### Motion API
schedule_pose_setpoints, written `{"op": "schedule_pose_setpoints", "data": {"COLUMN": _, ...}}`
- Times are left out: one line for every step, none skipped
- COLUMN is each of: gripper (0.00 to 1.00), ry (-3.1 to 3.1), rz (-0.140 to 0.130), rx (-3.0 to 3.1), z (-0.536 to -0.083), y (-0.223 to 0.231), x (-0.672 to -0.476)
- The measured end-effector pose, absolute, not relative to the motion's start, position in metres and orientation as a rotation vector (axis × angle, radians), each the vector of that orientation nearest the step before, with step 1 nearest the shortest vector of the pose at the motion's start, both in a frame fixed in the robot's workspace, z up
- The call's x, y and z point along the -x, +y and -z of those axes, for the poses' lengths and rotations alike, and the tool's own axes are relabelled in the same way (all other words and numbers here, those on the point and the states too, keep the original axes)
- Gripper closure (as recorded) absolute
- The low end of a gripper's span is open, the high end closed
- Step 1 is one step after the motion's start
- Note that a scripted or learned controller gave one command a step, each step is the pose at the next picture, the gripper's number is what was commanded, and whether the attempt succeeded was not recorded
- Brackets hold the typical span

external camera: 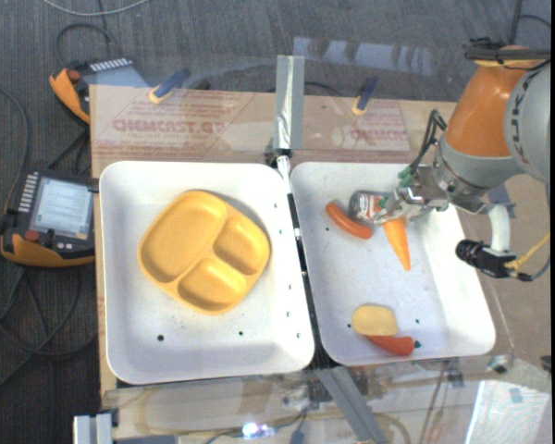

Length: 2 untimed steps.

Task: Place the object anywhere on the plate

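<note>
A yellow plate (206, 249) with three compartments lies in the left bin (129, 340). In the right bin (462, 313) a silver can (368, 203) lies on its side near the far wall. Beside it are a red-orange sausage (349, 221) and an orange carrot (399, 241). My gripper (414, 195) hangs low over the far part of the right bin, right next to the can and above the carrot's thick end. The arm covers the fingertips.
A yellow potato-like piece (375, 319) and a red chili (390, 344) lie near the front of the right bin. A raised divider (299, 248) separates the two bins. A teach pendant (51, 215) sits left of the bench.
</note>
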State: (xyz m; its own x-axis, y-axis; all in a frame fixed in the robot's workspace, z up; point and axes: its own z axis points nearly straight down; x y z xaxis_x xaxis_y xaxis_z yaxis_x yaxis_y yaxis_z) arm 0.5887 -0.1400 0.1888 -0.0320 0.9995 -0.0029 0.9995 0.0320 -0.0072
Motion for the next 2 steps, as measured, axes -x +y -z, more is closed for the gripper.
{"op": "schedule_pose_setpoints", "data": {"gripper": 1.0, "ry": -2.106, "rz": -0.01, "rx": 2.326, "z": -0.208, "y": -0.062, "x": -0.613}}
{"op": "schedule_pose_setpoints", "data": {"gripper": 1.0, "ry": -2.263, "rz": -0.011, "rx": 2.172, "z": -0.18, "y": 0.049, "x": -0.61}}
